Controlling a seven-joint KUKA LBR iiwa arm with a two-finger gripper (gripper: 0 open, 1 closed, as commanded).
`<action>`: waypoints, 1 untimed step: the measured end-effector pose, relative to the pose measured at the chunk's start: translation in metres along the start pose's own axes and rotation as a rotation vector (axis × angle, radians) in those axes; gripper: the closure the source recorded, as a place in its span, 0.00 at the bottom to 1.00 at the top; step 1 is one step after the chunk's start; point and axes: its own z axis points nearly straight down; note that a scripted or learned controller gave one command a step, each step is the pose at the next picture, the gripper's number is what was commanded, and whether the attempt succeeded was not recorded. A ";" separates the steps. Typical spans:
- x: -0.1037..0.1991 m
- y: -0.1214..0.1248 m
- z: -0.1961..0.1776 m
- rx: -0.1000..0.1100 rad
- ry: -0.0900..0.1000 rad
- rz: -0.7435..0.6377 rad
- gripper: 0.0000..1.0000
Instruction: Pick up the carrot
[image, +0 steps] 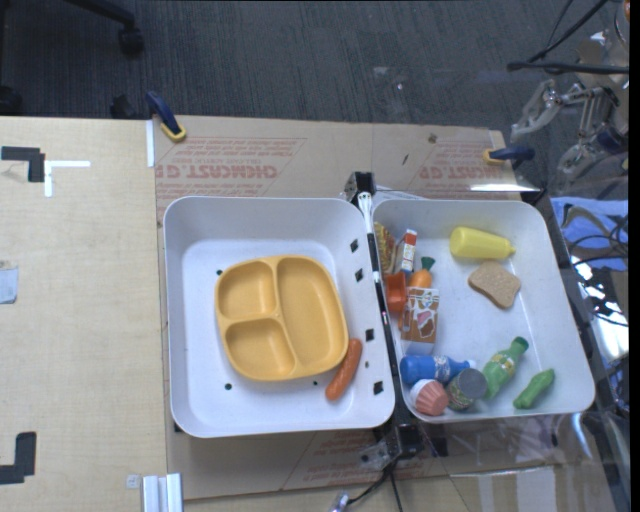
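Note:
The carrot (424, 274) is a small orange piece with a green top. It lies in the right bin (556, 300) near its left wall, wedged among a small bottle with a red label (407, 250), a red cup (396, 294) and a printed carton (421, 312). Part of the carrot is hidden by the carton.
The right bin also holds a yellow piece (480, 243), a bread slice (495, 285), a blue bottle (436, 368), a green bottle (505, 365), a green vegetable (533, 390) and a pink piece (430, 398). The left bin (190, 300) holds a yellow divided plate (282, 318) and an orange sausage (343, 370).

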 end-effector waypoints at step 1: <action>-0.002 -0.001 -0.010 0.004 -0.006 0.001 1.00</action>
